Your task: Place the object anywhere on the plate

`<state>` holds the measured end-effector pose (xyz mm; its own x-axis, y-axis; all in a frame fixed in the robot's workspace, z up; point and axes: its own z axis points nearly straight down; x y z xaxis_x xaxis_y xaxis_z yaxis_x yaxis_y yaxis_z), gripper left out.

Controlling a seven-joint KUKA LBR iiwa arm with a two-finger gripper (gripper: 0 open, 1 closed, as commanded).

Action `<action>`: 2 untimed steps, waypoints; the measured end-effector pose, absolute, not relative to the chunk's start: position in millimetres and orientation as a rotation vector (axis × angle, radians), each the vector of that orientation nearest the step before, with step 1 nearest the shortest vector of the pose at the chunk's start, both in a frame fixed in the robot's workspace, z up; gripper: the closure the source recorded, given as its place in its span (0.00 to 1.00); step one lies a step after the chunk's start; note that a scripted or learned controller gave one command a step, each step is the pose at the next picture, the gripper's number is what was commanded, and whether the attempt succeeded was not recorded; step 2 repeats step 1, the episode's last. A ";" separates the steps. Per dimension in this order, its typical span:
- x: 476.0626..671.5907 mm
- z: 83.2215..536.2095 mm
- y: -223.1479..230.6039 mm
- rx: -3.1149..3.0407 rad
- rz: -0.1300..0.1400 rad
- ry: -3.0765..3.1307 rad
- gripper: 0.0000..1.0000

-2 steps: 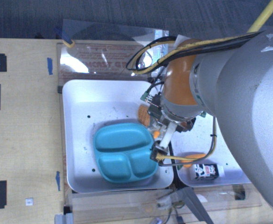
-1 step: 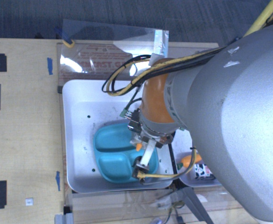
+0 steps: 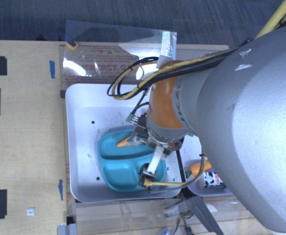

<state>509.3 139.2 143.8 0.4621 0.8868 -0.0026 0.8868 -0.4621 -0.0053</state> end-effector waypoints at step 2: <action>502.3 262.2 74.1 -2.748 -0.006 -1.524 0.00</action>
